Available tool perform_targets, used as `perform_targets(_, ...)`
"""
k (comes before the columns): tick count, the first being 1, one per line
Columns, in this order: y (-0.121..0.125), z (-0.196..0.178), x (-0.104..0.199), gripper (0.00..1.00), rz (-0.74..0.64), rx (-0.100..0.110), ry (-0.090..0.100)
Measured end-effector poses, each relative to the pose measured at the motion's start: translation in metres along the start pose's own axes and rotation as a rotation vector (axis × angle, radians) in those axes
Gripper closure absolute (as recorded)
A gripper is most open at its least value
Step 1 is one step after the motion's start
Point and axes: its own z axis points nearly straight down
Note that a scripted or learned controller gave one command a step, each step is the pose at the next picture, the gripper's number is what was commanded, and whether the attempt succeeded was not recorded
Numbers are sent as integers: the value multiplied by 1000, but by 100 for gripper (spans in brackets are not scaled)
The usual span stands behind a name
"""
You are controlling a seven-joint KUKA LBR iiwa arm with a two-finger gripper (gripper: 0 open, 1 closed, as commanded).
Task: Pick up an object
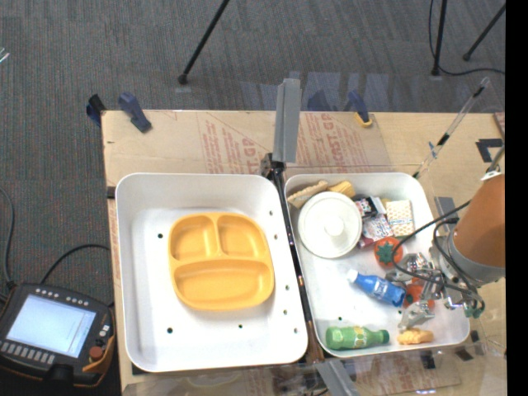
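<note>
The right bin [429,196] holds a white lidded bowl [330,224], a blue bottle [378,287], a green bottle [355,337], a red tomato-like toy [387,252], a small yellow-orange piece [415,336], and small packets [389,215] at the back. My gripper [422,289] hangs low over the bin's right front part, just right of the blue bottle's end and above the yellow-orange piece. Something orange-red shows among its metal parts, but I cannot tell whether anything sits between the fingers.
The left bin [136,221] bears a yellow divided plate [221,261]. A grey post [287,126] rises behind the seam between the bins. A teach pendant [54,330] lies on the floor at lower left. Tripod legs stand on the carpet behind the bench.
</note>
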Motion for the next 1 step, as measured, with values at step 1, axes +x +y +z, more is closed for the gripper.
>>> perform_targets(1,48,4,-4,0,10,-3,13)
